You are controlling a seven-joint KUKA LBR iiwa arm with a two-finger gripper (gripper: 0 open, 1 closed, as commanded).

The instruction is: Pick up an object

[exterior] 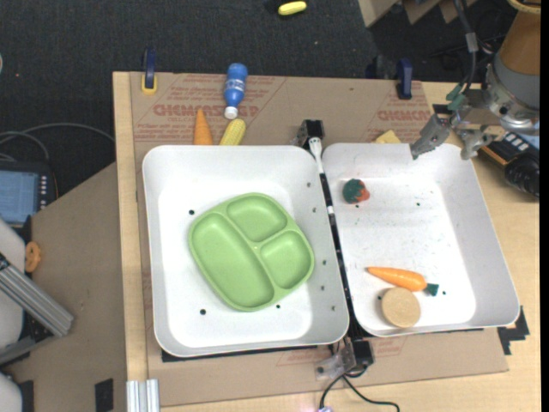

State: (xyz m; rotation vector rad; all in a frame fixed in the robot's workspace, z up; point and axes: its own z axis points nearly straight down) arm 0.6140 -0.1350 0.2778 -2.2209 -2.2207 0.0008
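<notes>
From the camera above the bench, my gripper hangs over the far edge of the right bin, near its back right corner. My two fingers are spread apart, one reaching toward the bin's back wall and the other nearer my wrist, and nothing sits between them. My arm comes in from the right, its grey body showing at the upper right.

In the right bin lie three things I could take. A carrot lies on its side in the near part, orange body with its green top pointing right. Just in front of it, touching or nearly so, is a flat tan disc, perhaps a cookie or a slice of bread; I cannot tell which at this size. Farther back, toward the bin's left wall, sits a small green and red lump, well apart from the other two and well apart from my fingers.

The left bin holds a green divided plate with three compartments, lying flat and turned at an angle.

Behind the left bin, on the cardboard, I see a small blue and white bottle, an orange cone-like piece and a yellow piece side by side. A yellow object lies on the dark floor beyond the bench.
</notes>
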